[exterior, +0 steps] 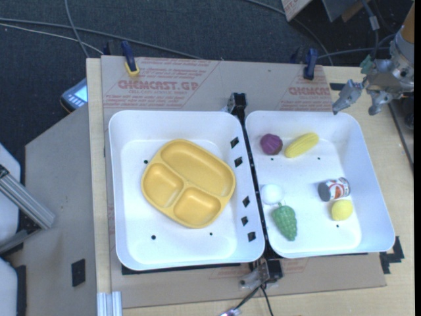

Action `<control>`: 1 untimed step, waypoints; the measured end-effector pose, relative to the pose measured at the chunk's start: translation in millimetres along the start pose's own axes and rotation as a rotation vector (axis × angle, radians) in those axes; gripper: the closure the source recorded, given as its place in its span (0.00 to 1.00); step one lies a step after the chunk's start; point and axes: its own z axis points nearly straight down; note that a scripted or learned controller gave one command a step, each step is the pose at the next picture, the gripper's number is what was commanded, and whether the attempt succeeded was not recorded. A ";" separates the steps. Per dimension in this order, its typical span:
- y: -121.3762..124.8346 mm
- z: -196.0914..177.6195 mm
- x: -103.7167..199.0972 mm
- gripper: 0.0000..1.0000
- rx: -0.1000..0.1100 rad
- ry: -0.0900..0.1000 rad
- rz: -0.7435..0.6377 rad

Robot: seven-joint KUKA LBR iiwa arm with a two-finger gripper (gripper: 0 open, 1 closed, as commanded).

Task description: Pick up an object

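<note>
The right bin [368,176] holds a purple plum-like fruit [270,143], a yellow corn cob [301,145], a white ball [271,193], a green bunch of grapes [285,221], a small can lying on its side [334,189] and a yellow lemon [341,210]. My gripper [360,100] hangs at the far right, above the bench beyond the right bin's back corner. Its two fingers are spread apart with nothing between them. It is well away from every object.
The left bin [125,196] holds a yellow divided plate [188,182]. Black clips run along the seam between the bins. Blue clamps [129,58] pin a cardboard sheet at the back edge. Cables trail across the dark floor behind.
</note>
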 end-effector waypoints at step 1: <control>1.8 -7.5 0.9 0.00 -0.012 -0.003 -0.003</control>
